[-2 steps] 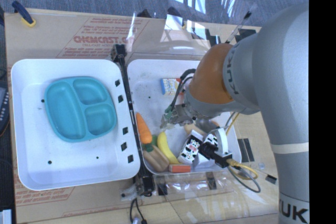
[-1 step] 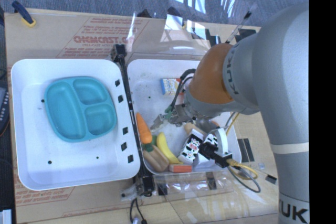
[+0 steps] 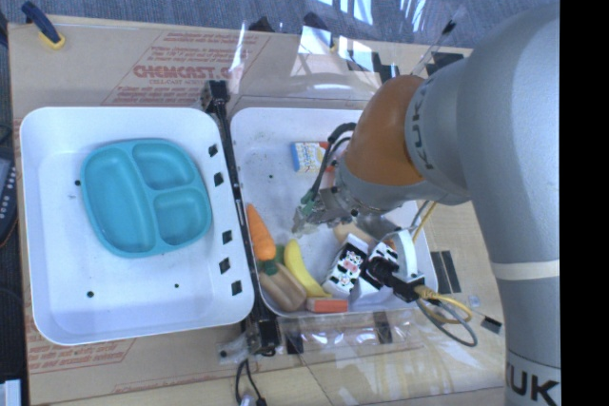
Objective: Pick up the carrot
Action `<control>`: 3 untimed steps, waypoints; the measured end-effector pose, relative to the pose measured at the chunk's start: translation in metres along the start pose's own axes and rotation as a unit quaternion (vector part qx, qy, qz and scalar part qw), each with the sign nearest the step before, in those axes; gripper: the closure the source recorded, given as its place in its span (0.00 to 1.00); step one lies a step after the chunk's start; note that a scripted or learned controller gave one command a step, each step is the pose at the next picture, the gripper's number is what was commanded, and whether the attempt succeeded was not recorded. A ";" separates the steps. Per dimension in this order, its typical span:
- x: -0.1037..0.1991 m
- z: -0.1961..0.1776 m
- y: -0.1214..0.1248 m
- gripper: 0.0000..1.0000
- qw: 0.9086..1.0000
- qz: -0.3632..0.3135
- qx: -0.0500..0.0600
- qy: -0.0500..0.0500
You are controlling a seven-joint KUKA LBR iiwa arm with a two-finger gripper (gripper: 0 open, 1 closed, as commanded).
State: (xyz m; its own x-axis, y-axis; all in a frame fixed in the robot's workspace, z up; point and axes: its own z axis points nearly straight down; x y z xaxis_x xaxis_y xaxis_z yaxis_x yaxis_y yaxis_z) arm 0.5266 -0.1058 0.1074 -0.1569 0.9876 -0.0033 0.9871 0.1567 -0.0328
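Nearest the camera, at the near edge of the right bin (image 3: 285, 124), a cluster of toy food is being seen: a small orange-red piece (image 3: 327, 305), a brown stick (image 3: 284, 290), a yellow banana (image 3: 303, 267) and a black-and-white carton (image 3: 346, 269). Just to the left of the banana, the carrot (image 3: 261, 233) is lying against the left wall of that bin, its green end pointing near and touching the brown stick. A small printed packet (image 3: 306, 155) is resting farther back in the same bin. A blue divided plate (image 3: 146, 196) is sitting in the left bin (image 3: 43, 280).

The tool (image 3: 319, 209) is being held low over the middle of the right bin, to the right of the carrot and apart from it. Whether it is open or closed cannot be told, since it is being hidden by the wrist; nothing is seen to be gripped.

The approach is judged to be under way. For a good grasp, the tool should be shifted left until it is centred over the carrot's thick orange body, turned across its length, and lowered with care for the bin wall and the banana close beside it.
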 end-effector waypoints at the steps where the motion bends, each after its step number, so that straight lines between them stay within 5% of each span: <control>1: 0.000 0.000 0.000 0.00 1.000 -0.001 0.000 -0.001; 2: 0.000 0.019 -0.004 0.00 0.967 0.253 -0.009 0.007; 3: 0.009 -0.038 0.051 0.00 0.951 0.309 -0.011 0.009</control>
State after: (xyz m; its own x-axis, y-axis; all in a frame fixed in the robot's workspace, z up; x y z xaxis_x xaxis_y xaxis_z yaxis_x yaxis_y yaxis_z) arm 0.5770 -0.0889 0.1432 0.4544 0.8908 0.0013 0.8908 -0.4544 -0.0089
